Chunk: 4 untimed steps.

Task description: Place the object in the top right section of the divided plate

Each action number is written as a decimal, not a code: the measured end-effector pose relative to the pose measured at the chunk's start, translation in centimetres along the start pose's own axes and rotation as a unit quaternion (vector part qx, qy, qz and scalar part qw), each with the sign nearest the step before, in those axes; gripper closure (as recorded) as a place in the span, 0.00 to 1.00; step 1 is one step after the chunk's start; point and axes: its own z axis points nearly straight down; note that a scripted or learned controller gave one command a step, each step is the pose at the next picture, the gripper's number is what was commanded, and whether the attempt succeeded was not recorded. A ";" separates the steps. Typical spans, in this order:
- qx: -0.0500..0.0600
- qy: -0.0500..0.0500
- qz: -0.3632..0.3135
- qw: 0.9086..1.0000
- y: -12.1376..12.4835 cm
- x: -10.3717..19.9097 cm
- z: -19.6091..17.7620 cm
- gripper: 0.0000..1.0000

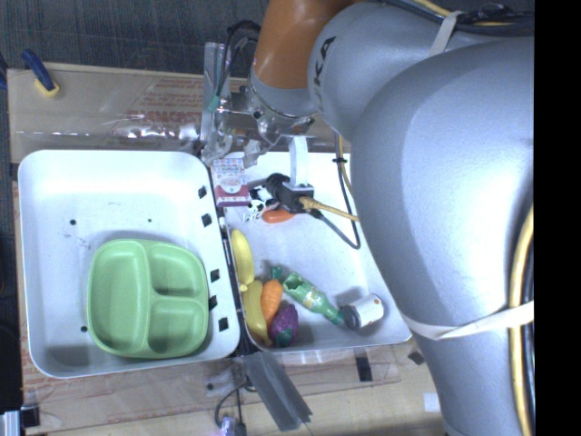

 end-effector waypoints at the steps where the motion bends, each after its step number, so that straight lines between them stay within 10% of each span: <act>1: -0.001 0.000 -0.078 0.997 -5.6 2.6 3.5 1.00; 3: 0.000 0.000 0.012 1.000 -18.3 2.9 3.6 1.00; 4: 0.000 -0.001 -0.034 0.999 -18.5 5.9 8.7 1.00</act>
